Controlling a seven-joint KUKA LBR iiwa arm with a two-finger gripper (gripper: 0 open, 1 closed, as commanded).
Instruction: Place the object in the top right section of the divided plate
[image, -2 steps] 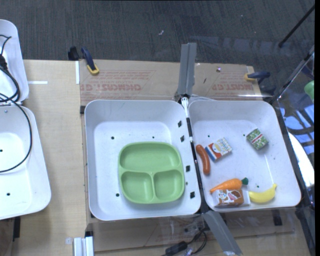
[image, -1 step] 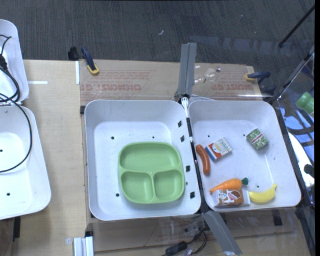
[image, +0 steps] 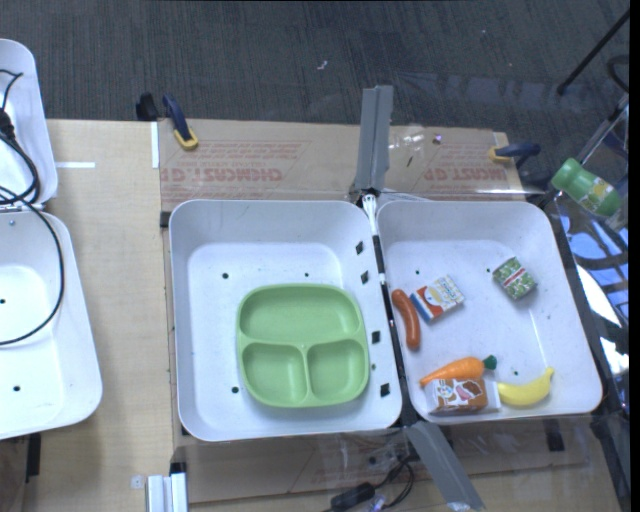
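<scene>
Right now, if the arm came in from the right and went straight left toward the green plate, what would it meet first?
Probably the outer wall of the right white bin, then the red sausage beside the divide, before the green divided plate. Height is unclear, so it might pass above them.

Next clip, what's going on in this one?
Nothing is being handled at this moment. The green divided plate sits in the left bin with all its sections bare. The candidate objects lie in the right bin: a sausage, a small carton, a green packet, a carrot, a banana and a brown packet.
</scene>
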